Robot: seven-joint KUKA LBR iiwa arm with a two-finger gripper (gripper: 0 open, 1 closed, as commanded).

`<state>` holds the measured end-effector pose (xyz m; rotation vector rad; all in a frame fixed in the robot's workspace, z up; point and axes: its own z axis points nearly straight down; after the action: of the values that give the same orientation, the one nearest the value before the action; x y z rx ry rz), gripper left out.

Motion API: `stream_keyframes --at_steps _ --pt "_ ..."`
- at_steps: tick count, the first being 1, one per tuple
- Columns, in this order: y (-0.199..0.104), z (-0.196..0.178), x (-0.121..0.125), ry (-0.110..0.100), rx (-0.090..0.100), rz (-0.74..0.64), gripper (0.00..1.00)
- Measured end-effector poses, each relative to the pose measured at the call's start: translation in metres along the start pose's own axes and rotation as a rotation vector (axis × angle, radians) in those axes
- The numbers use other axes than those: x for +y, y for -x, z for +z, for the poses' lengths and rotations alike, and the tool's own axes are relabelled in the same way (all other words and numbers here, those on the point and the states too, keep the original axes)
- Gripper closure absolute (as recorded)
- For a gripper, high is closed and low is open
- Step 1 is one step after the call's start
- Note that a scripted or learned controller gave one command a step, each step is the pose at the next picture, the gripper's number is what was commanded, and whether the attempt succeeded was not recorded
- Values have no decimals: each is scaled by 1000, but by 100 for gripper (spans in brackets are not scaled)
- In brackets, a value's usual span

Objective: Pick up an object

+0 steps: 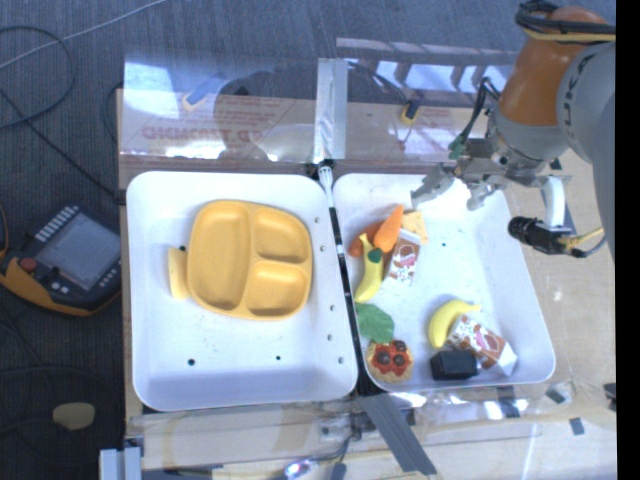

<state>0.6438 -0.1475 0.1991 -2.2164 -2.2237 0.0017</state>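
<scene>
My gripper [455, 190] hangs open over the far part of the right bin [520, 268], nothing between its fingers [429, 191]. Just to its left and nearer lie an orange carrot [386, 228], a pale cheese wedge [413, 227] and a small white carton [404, 259]. A yellow banana [369, 276] lies against the bin's left wall. Nearer the front are a green leaf [376, 320], a round pizza toy [390, 360], a yellow lemon [448, 320], a black block [455, 365] and a red-and-white packet [487, 344].
The left bin [160, 368] holds a yellow divided plate [250, 258]. A handheld controller [65, 258] lies on the floor at the left. A black cable fitting [535, 232] sticks out over the right bin's right rim.
</scene>
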Motion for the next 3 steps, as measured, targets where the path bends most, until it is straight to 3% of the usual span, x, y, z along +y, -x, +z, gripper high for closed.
stream_keyframes --at_steps 1,2,3 --pt "-5 95 1 -1 -3 62 0" --pt "-19 108 -46 11 -3 92 0" --pt "-19 98 -45 13 -1 93 100"
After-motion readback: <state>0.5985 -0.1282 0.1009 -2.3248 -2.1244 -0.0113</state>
